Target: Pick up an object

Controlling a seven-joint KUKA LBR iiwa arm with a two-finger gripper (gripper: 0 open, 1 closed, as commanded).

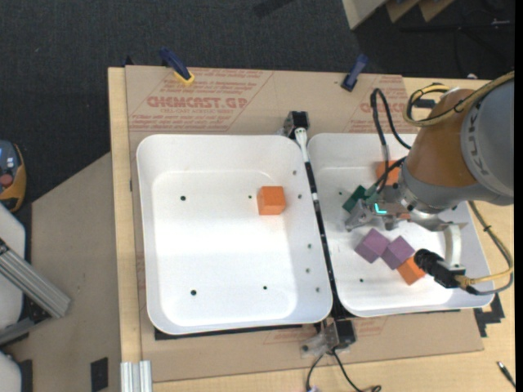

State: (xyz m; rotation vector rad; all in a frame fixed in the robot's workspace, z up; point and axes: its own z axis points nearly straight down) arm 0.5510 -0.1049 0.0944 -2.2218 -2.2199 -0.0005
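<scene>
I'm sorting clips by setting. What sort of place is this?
Probably a robotics lab bench rigged for grasping trials. A grey and orange arm reaches over two white bins holding small foam-like blocks, all on a cardboard sheet clamped to the bench, with loose cables.

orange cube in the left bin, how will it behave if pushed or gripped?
The orange cube looks flat-faced, so it should probably slide, not roll, on the smooth floor of the left bin. It looks like a solid small block, likely stiff and light. It sits alone, so a push likely meets nothing before a wall.
</scene>
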